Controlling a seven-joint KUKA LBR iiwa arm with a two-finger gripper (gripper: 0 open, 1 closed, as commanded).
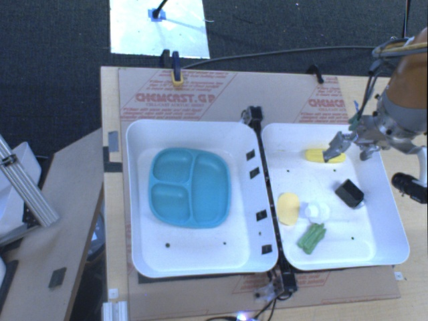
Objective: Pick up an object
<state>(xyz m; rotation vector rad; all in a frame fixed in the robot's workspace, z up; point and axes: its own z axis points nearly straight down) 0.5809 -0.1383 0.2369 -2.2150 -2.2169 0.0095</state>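
End effector point(349, 146) is hovering over the upper part of the right bin point(394, 246), its fingers spread apart and gripping nothing; one fingertip is sitting just beside the yellow object point(315, 155).

Going left to right: the left bin point(144, 259) is holding a blue divided plate point(190, 186). The right bin is carrying a pale yellow piece point(288, 208), a white piece point(316, 211), a green object point(311, 238) and a black block point(349, 193).

Step in hand, by judgement: approaching a grasp on the yellow object. Next move is calling for centring the fingers over it, descending, then closing.
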